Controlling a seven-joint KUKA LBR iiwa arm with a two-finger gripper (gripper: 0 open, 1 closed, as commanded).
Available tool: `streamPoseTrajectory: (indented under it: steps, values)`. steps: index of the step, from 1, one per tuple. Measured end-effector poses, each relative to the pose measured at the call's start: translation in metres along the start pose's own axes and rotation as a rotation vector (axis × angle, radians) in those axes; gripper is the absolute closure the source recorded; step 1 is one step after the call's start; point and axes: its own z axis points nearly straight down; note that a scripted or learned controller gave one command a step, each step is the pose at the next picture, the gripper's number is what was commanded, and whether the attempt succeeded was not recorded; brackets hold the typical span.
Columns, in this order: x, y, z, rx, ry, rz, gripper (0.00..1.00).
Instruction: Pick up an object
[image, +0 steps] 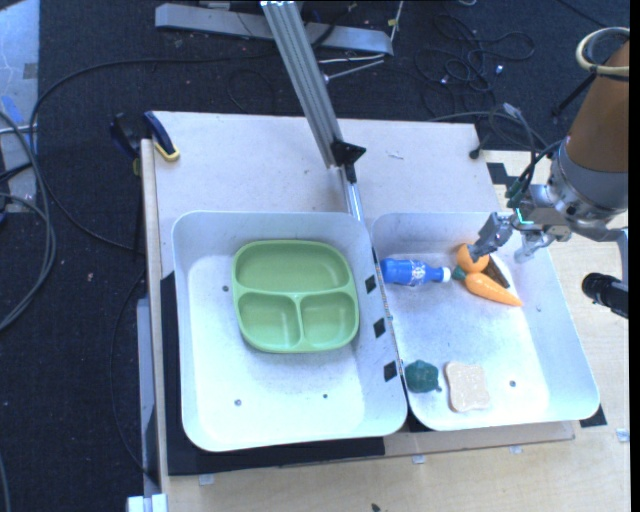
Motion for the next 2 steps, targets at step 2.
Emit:
streamPoseTrajectory:
  steps: [2]
  values:
    - [0.002, 0.002, 0.043, 0.002, 0.0, 0.001, 0.0]
